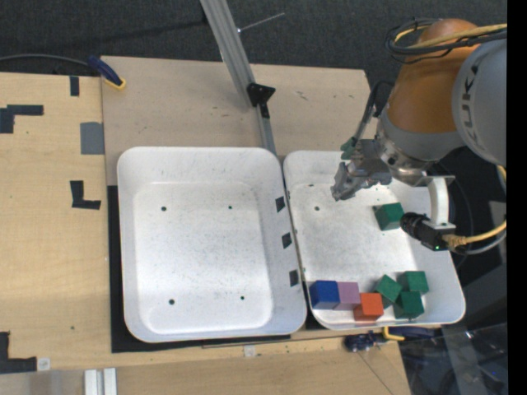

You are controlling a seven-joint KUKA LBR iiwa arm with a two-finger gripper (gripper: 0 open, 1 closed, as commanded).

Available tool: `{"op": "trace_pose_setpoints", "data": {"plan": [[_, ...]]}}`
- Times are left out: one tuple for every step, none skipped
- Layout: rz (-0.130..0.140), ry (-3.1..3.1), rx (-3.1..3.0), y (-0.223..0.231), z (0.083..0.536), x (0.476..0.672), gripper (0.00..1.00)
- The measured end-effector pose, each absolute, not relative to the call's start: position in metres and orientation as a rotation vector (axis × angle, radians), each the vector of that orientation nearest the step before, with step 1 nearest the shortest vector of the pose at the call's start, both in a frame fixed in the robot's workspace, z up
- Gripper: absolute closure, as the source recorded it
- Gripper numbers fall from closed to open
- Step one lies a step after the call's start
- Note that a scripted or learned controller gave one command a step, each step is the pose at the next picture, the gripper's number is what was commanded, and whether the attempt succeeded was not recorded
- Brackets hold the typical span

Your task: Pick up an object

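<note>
At the right bin's [306, 220] near edge we see blue [324, 293], lilac [349, 293], orange [370, 304] and green blocks [402, 291] clustered, likely slid together. One green block [389, 216] lies apart, beside the gripper [344, 188], whose fingers' state we cannot tell.

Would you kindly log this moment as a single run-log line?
hand: over right bin, upper part | lone green block: beside hand, not held | other blocks: clustered along bin's near edge | left bin
</note>
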State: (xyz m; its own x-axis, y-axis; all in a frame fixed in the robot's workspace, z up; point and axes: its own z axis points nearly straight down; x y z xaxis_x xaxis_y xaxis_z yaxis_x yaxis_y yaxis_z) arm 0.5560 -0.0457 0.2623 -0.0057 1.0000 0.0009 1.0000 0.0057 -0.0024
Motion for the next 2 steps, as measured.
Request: {"op": "trace_pose_setpoints", "data": {"plan": [[0.003,-2.226,-2.211,0.013,0.246,0.558,1.00],[0.004,-2.226,-2.211,0.067,0.232,0.560,1.00]]}}
